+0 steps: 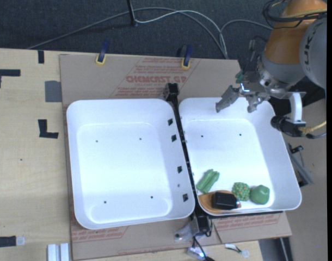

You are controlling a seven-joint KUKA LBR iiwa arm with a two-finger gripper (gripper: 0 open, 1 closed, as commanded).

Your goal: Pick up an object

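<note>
Down at the front edge, the right bin (275, 162) has all the stuff bunched in its near corner, so that's where anything worth picking up sits. Going by size otherwise: the cardboard sheet (149, 78) under everything, then the left bin (122, 162), touching the right one along a black clip strip. Next is the arm (294, 31), coming in from the right, orange band up top. Its gripper (238, 102) hangs over the far rim of the right bin with the fingers spread apart, nothing between them, well apart from the objects. Then the small stuff: a wooden spoon (208, 201) with a black block (225, 200) on it, a green pepper (208, 180) just beside, a green ball (259, 194), and a bumpy green piece (241, 190) touching it.
</note>
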